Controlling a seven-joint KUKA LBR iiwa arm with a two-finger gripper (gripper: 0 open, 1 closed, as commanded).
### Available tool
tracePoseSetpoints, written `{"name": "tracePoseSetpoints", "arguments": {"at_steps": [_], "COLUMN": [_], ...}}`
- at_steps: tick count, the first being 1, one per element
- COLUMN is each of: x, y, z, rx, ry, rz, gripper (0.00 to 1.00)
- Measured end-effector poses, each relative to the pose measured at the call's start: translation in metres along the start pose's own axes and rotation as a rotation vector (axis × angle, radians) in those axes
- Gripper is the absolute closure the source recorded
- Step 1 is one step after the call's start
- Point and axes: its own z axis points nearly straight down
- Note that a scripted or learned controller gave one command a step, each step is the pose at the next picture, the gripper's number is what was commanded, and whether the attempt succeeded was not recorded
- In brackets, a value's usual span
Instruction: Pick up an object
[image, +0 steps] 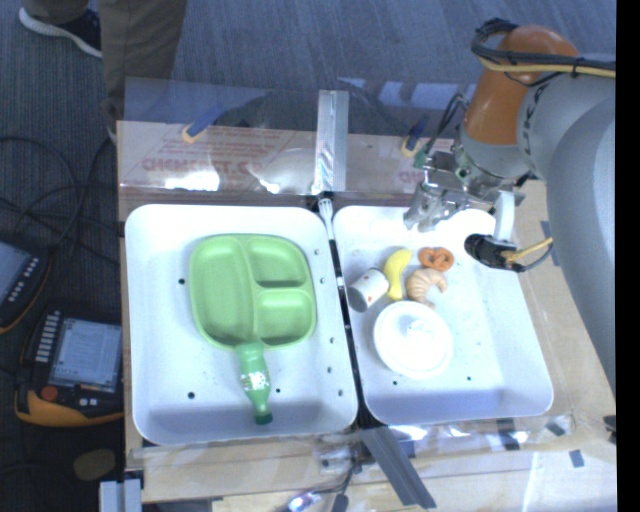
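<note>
My gripper hangs over the far edge of the right bin, open, with nothing between its fingers. Just below it in that bin lie a yellow banana, a brown pretzel and a tan croissant. A small white cup lies on its side left of the banana. A round white bowl sits nearer the front. In the left bin a green divided plate lies flat, with a green bottle at its front edge.
A raised divider separates the two bins. The arm's grey body and orange band stand above the right bin's far right corner. A clear panel rises behind the bins. Cables and devices lie on the floor at left.
</note>
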Motion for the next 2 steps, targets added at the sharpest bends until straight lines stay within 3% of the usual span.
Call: {"name": "tracePoseSetpoints", "arguments": {"at_steps": [1,2], "x": [-0.001,-0.021], "y": [0.000,0.006], "z": [0.001,0.072], "rx": [0.001,-0.008], "ry": [-0.001,0.000], "rz": [0.001,-0.055], "gripper": [0.00,0.00]}}
